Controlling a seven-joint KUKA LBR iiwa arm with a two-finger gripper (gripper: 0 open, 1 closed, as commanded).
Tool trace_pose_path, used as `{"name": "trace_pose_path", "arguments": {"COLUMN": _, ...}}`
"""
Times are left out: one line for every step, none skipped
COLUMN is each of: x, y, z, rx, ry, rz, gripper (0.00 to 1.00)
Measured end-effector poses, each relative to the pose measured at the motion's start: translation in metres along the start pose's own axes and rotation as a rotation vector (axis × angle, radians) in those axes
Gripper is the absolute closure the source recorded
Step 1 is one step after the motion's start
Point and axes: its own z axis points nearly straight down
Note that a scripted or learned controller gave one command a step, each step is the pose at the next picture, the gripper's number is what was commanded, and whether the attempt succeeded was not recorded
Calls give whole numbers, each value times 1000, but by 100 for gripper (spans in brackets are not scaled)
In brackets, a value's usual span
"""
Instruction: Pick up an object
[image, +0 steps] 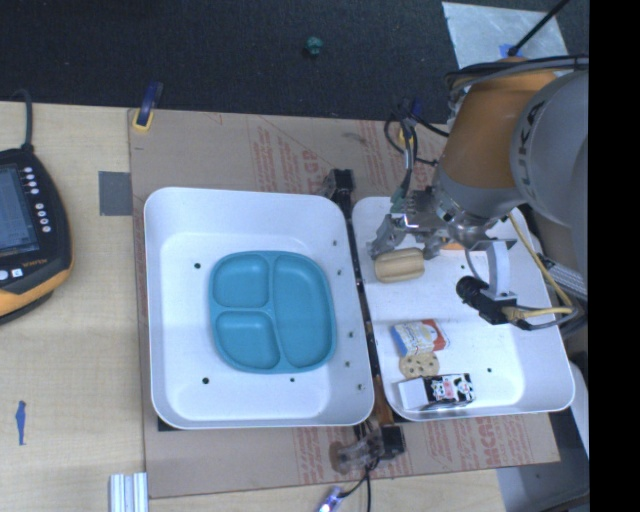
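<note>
Pincer (403, 238): hanging low over the far end of the right bin, right above the bread roll; whether it is open or closed I cannot tell.
Bread roll (399, 265): lying on the floor of the right bin (535, 385), tan and oblong, just beneath the pincer.
Arm (520, 120): reaching in from the right, its orange band sitting above the wrist.
Other items: a small packet (417, 336), a brown cracker-like piece (419, 363) and a black-and-white carton (446, 389) lying toward the near end.
Left bin (180, 390): carrying a blue divided plate (271, 310).
Worktop (70, 380): bearing a teach pendant (25, 235) at left.
</note>
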Motion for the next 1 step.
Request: {"name": "trace_pose_path", "arguments": {"x": 28, "y": -38, "z": -30, "rx": 2, "ry": 0, "rz": -1, "gripper": 100}}
